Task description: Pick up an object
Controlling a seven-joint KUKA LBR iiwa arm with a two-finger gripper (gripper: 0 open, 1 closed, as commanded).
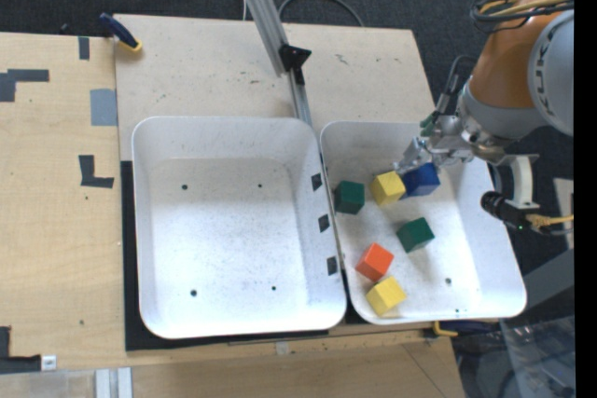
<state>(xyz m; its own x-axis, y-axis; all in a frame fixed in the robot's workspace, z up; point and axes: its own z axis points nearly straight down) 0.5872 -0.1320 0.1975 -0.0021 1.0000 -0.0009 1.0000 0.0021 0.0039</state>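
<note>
The claw (422, 157) is seen low over the far part of the right bin (485, 289), directly above the blue cube (422, 179). Whether that cube is pinched or only touched cannot be told, for the claw's tips are blurred and merge with the cube's top edge.

The blue cube is pressed against a yellow cube (388, 187) on its left. A dark green cube (350, 197) is set near the bin's left wall, and a second green cube (415, 234) lies apart in the middle. An orange cube (376, 261) and another yellow cube (385, 295) are found close together toward the near rim. All are matte, solid-looking blocks with sharp edges.

Both bins are made of smooth white plastic with rounded corners; the left bin (149, 154) is speckled with fine dark marks. The tabletop (56, 200) is of pale board with grey tape patches.
</note>
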